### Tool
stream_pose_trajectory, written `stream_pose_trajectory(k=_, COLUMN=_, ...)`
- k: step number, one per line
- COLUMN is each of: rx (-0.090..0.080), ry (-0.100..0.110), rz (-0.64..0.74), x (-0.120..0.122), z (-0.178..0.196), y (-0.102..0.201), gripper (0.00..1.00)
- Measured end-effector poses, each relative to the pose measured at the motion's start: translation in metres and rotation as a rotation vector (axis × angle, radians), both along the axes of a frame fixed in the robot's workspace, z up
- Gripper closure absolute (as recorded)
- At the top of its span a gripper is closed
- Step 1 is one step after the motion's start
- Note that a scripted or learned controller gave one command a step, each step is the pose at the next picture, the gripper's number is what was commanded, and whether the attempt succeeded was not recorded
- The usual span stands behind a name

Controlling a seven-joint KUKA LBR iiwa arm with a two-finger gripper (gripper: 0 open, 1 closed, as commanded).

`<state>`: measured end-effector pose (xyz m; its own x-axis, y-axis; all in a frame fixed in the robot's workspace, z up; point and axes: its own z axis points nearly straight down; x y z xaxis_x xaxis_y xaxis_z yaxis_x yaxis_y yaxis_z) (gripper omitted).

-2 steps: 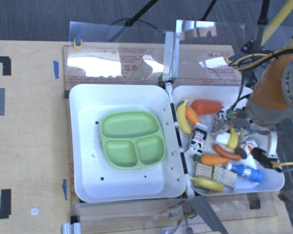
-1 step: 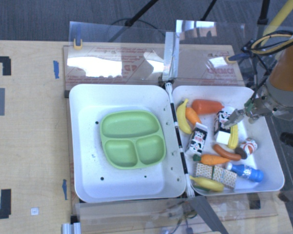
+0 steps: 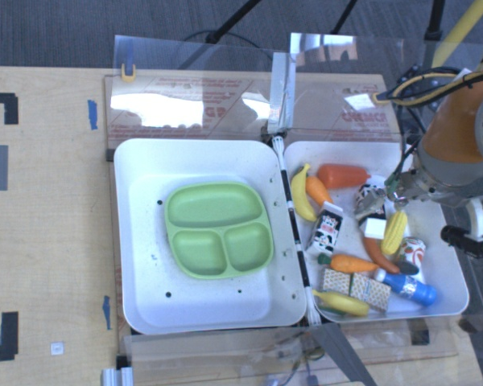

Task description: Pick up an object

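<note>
The arm [image 3: 459,135] is reaching in from three o'clock and hanging over the right bin [image 3: 459,284], orange band glowing above the wrist. The gripper [image 3: 378,203] is sitting low among the toys near the middle of that bin, but whether it is clenched, released or grasping anything, I cannot tell; the clutter is masking it.

The bin is packed. A banana [image 3: 300,193] is lying at nine o'clock along the divider, an orange piece [image 3: 317,191] touching it, and a red-orange block [image 3: 343,174] is lying at twelve. The milk carton [image 3: 328,229] is tilting just beside the banana. A corn cob [image 3: 395,230] is standing just beside the gripper at its five o'clock. A carrot [image 3: 356,263] is stretching across the centre, with crackers [image 3: 354,286] below it, a yellow piece [image 3: 342,302] at six o'clock, and a blue bottle [image 3: 409,289] at five.

Over in the left bin [image 3: 137,215], a green divided plate [image 3: 219,229] is sitting squarely in the middle.
</note>
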<state>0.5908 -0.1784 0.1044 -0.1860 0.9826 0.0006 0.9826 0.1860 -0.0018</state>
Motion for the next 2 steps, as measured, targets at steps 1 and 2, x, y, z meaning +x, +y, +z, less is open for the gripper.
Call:
stream_pose_trajectory(k=1, rx=0.0, ry=0.001, rz=-0.003, x=0.0, z=0.007, y=-0.001, gripper=1.0)
stream_pose_trajectory(k=2, rx=0.0, ry=0.002, rz=-0.02, x=0.029, z=0.084, y=0.043, gripper=1.0)
